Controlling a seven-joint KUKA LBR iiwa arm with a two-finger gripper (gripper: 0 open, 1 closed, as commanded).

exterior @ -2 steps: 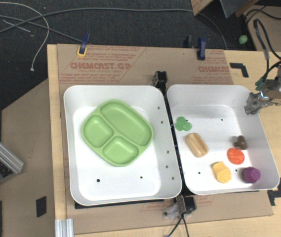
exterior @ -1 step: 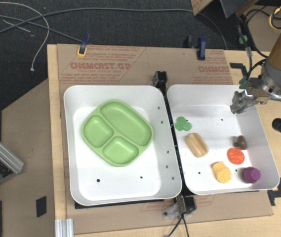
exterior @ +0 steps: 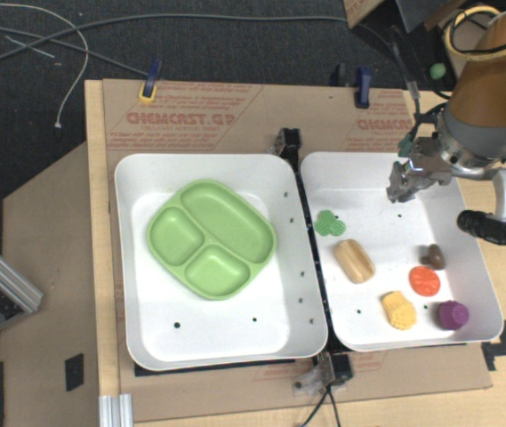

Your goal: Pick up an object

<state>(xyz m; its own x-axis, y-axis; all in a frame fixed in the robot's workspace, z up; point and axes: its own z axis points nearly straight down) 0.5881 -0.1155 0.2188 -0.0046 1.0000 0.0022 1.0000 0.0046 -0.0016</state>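
Observation:
The right white bin (exterior: 373, 172) holds several small toy foods: a green leafy piece (exterior: 329, 224), a tan bread roll (exterior: 354, 261), a yellow corn piece (exterior: 399, 310), an orange-red round piece (exterior: 425, 281), a brown lump (exterior: 432, 256) and a purple piece (exterior: 452, 315). My gripper (exterior: 401, 185) hangs over the back of this bin, up and to the right of the green piece. Nothing shows between its fingers. It is well apart from all the toys.
The left white bin (exterior: 137, 238) carries a green three-compartment plate (exterior: 211, 238). A black clamp (exterior: 287, 140) sits at the back where the bins meet. Blue clips (exterior: 151, 79) hold the cardboard base. Cables lie on the dark floor at top left.

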